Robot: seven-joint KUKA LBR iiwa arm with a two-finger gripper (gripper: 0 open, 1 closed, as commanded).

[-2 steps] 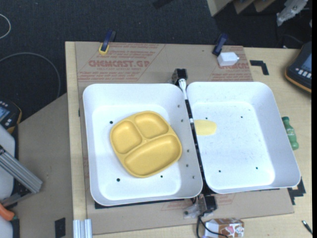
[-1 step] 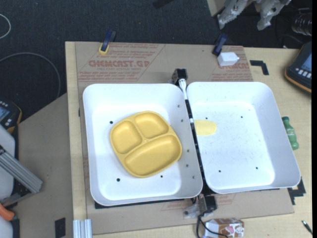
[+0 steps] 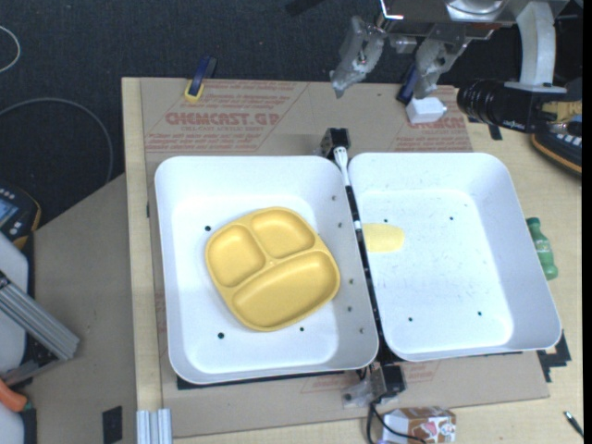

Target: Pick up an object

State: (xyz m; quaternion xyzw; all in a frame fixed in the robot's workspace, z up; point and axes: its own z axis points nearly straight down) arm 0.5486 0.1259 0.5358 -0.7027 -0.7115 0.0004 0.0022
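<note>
Released and gripping nothing, my two-finger claw (image 3: 387, 67) hangs beyond the far rims, leaving me an unobstructed look at the yellow three-compartment plastic plate (image 3: 271, 267) in the left white bin (image 3: 176, 248).

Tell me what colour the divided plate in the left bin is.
Yellow: the divided plate shows plainly in the camera view.

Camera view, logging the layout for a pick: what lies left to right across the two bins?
Left shallow white bin → yellow three-compartment plastic plate → small pale yellow flat piece → right shallow white bin.
</note>
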